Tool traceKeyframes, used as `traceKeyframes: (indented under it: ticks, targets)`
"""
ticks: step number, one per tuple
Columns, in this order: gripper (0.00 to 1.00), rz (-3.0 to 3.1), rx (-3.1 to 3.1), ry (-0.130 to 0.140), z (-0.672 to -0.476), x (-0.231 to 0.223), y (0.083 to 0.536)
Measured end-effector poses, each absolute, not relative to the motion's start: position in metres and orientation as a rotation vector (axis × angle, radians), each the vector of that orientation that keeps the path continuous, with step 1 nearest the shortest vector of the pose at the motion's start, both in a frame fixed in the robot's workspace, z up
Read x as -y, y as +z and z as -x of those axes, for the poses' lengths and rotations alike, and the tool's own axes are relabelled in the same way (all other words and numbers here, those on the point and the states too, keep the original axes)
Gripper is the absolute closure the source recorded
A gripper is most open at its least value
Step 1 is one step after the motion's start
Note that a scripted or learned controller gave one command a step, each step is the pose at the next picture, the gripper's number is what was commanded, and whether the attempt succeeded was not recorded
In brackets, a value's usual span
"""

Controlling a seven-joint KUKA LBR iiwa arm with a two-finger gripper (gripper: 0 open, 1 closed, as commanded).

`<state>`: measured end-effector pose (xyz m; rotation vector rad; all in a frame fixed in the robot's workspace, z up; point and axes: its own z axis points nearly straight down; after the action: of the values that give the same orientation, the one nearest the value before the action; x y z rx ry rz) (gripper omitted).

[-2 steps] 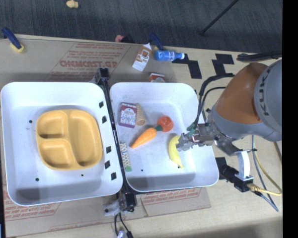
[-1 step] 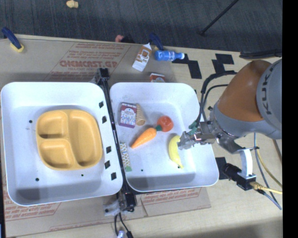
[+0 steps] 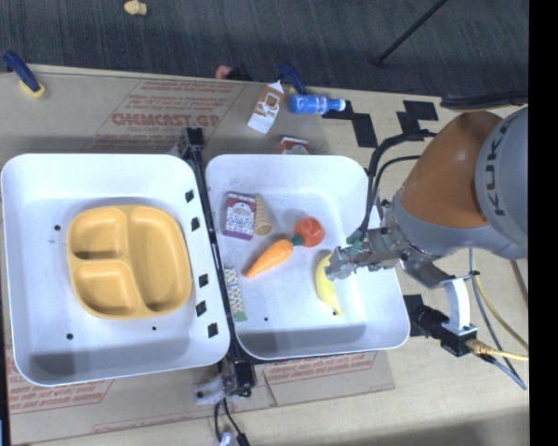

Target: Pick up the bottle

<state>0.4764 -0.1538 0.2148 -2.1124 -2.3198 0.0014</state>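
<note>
hand (image 3: 339,266) of the grey and orange arm (image 3: 456,193) hangs low inside the right bin (image 3: 381,319), at the side of that bin where the arm comes in. i cannot tell whether it is spread or pressed together, because it looks small and dark from above. it is just over the upper end of a yellow banana (image 3: 327,289), and it may touch the banana, but this is not clear.

other things lie in the right bin too. an orange carrot (image 3: 269,256) is near the middle of the bin, tilted. a red tomato (image 3: 309,231) is just beside the carrot's green end, toward the far wall of the bin. a small red and white packet (image 3: 239,216) is near the far wall, and a light brown cone (image 3: 262,215) lies touching or just beside the packet.

bottle (image 3: 310,105), blue with a blue cap, lies on its side on the surface (image 3: 167,110) outside the right bin, beyond the bin's far wall, well apart from the hand. a small white carton (image 3: 266,108) is near the bottle.

beside the right bin stands the left bin (image 3: 28,342), and a yellow divided plate (image 3: 129,258) lies in it.
</note>
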Motion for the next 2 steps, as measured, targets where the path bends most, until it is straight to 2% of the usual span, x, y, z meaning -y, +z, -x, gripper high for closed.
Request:
traceKeyframes:
  ticks: [1,2]
  targets:
    - [1.0,2.265,2.175,0.003,-0.476,0.186,0.207]
    - [1.0,1.715,2.628,0.001,-0.477,0.155,0.194]
